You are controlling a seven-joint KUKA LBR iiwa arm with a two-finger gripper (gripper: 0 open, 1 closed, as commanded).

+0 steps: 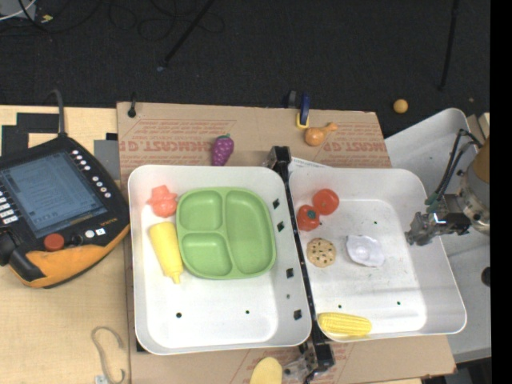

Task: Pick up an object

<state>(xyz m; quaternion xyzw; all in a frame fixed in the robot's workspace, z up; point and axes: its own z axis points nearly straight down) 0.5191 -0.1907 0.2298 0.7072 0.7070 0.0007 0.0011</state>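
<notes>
Gripper (pixel 418 232) at right bin's (pixel 436 310) right edge, grip state cannot tell; cookie (pixel 321 252), tomatoes (pixel 318 208), corn (pixel 345 324) unlifted; pick not yet done

Around the flat round brown cookie (pixel 321 252) in the shallow white right bin (pixel 432 310): two red tomatoes (pixel 318 207) crowd behind it, a crumpled pale wrapper (pixel 366 250) sits just beside, a yellow corn cob (pixel 345 324) lies near the front rim; bare floor opens between.
</notes>
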